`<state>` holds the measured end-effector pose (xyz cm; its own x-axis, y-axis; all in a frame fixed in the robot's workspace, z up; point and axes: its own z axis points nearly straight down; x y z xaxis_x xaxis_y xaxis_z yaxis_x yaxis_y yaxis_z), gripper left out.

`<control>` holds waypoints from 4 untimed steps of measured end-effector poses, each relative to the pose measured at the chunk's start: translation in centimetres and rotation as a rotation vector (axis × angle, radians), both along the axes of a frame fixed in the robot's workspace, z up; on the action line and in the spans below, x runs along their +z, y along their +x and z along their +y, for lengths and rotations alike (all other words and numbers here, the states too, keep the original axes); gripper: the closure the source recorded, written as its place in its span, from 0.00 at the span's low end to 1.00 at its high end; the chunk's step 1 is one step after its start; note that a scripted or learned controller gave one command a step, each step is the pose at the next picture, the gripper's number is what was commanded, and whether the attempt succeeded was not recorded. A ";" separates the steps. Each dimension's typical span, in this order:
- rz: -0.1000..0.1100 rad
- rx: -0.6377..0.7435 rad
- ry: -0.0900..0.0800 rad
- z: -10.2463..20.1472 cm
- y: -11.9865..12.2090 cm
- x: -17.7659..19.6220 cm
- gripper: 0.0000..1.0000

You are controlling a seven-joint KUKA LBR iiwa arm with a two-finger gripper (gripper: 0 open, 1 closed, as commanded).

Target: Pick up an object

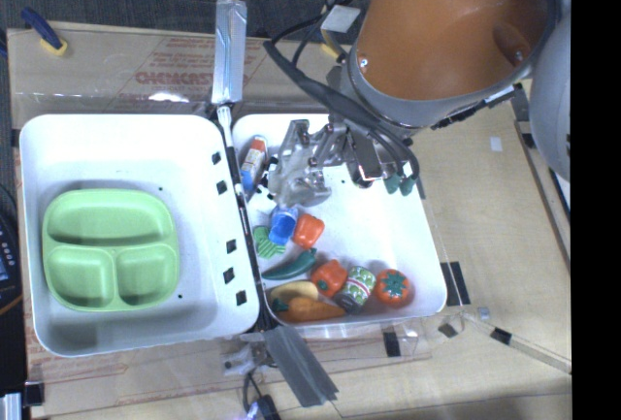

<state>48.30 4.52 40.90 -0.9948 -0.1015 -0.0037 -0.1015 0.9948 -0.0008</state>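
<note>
Hovering claw [297,177], blue object [282,226] just below it

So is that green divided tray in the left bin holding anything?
Empty. The green tray lies flat in the left bin, and all three compartments show bare green. The toys sit in the right bin.

A pale green tray [109,248] sits in a white bin [58,142]; the arm's band [446,16] is orange.

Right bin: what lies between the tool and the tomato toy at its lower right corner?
In the camera view, bare white bin floor separates the tool from the tomato toy.
</note>
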 end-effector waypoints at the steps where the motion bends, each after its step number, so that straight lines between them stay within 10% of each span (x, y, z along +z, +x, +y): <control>1: 0.002 0.190 0.000 8.5 7.5 -4.0 1.00; 2: -0.001 -0.004 -0.001 1.8 10.9 -4.5 1.00; 3: 0.006 0.105 0.000 8.3 10.1 -11.5 1.00; 4: 0.005 -0.067 -0.001 2.9 7.7 -9.6 1.00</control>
<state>55.98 7.44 31.29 -0.9994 -0.0342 0.0009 -0.0342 0.9994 -0.0017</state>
